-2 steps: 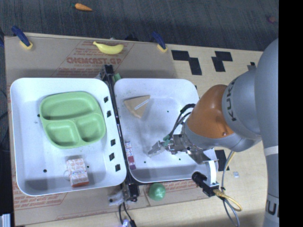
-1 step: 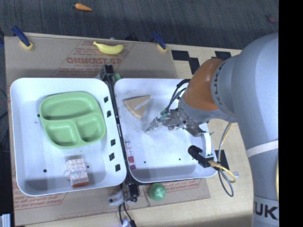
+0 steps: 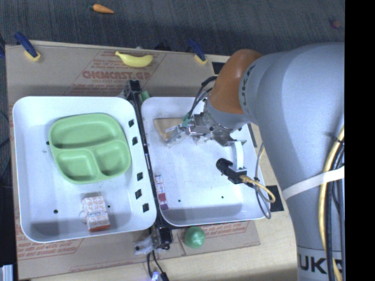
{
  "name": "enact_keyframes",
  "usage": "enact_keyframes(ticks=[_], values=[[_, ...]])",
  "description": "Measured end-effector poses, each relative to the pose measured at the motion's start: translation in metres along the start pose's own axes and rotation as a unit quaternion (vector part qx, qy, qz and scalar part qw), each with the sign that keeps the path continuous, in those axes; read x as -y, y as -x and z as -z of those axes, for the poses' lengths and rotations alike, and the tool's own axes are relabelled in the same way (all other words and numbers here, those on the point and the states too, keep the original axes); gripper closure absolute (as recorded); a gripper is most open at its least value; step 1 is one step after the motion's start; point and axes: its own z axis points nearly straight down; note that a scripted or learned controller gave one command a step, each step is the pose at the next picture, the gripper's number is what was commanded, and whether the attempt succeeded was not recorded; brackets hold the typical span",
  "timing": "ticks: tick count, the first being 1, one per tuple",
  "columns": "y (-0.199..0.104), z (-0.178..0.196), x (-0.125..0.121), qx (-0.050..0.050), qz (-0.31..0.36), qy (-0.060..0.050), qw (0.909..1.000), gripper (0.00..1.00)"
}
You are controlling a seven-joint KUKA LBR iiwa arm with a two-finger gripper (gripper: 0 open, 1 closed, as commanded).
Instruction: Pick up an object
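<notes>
Two shallow white bins sit side by side on the cardboard-covered table [image 3: 70,75]. The left bin [image 3: 23,157] is smooth plastic with rounded corners; in it lies a pale green divided tray [image 3: 89,147], matte, with one long compartment and two smaller ones, and nearer the front a small boxy packet [image 3: 95,212] printed in white and orange. Behind the bins, a yellow banana-shaped toy [image 3: 135,58] rests on the cardboard, and blue clamps [image 3: 27,46] grip the board's back edge. The right bin [image 3: 193,186] holds a tan, flat, wedge-like object [image 3: 163,126] in its back left corner, its surface dull; a crumpled greyish piece lies at its near edge. The end effector [image 3: 188,128] hangs just beside that object, over the back of the right bin, but whether it is open or closed I cannot tell. A green ball [image 3: 194,237] rests on the cardboard in front of the right bin.
</notes>
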Motion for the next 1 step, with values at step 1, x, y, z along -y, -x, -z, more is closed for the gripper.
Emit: enact_keyframes(ticks=[1], values=[[0.0002, 0.0103, 0.0, 0.0, 0.002, -0.001, 1.0, 1.0]])
